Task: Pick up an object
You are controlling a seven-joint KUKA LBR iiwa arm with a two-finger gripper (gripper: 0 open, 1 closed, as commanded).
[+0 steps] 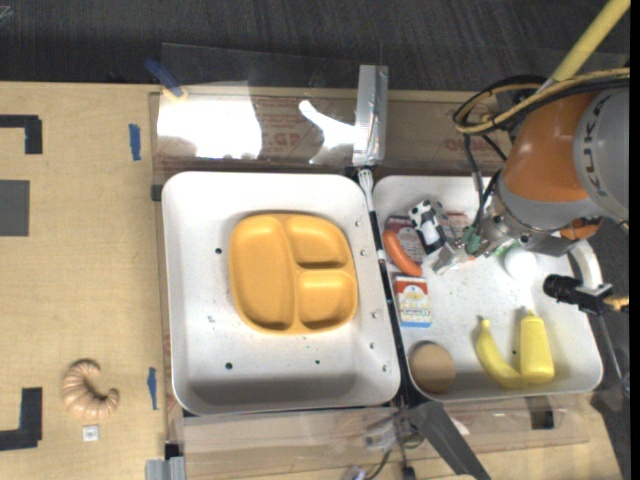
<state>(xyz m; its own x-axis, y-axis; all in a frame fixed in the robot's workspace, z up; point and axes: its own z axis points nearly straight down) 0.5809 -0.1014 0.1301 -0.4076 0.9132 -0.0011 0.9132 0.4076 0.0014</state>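
Note:
The right bin (575,373) holds several objects. A black-and-white toy cow (428,221) stands at its back left beside an orange carrot-like piece (402,253). A small red-and-white box (413,301) lies below them, and a brown round object (432,365) sits at the front left. A banana (494,355) and a yellow bottle (536,345) lie at the front right. The gripper (456,249) hangs low over the bin's back, just right of the cow and carrot, below the orange band (545,158). Nothing is seen held in it.
The left bin (190,298) carries a yellow divided plate (293,271). A tan croissant-shaped item (90,389) lies on the bench at the front left. A clear plastic sheet (250,123) stands behind the left bin. Cables (500,103) loop above the right bin.

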